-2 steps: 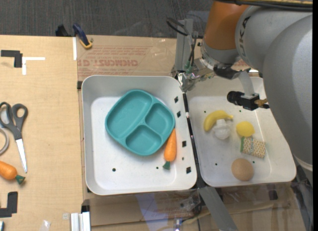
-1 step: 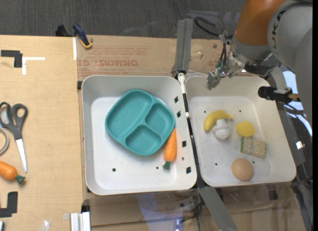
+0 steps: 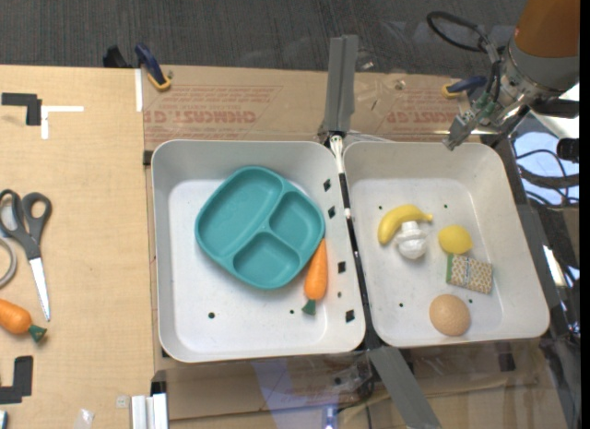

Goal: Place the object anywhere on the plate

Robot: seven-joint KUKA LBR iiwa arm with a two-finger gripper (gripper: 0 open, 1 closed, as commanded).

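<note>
While the arm is hanging at two o'clock above the far rim of the right bin point(image 3: 516, 233), its end effector point(image 3: 458, 134) is pointing down toward that rim with nothing visible in it; how far it is opened cannot be told. The teal plate point(image 3: 261, 226) is lying in the left bin point(image 3: 175, 261), a carrot point(image 3: 316, 277) touching its edge at four o'clock. A banana point(image 3: 402, 220), lemon point(image 3: 454, 239) and egg point(image 3: 450, 315) are sitting in the right bin.

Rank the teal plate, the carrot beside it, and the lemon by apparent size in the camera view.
1. teal plate, clearly largest
2. carrot
3. lemon, smallest
</note>
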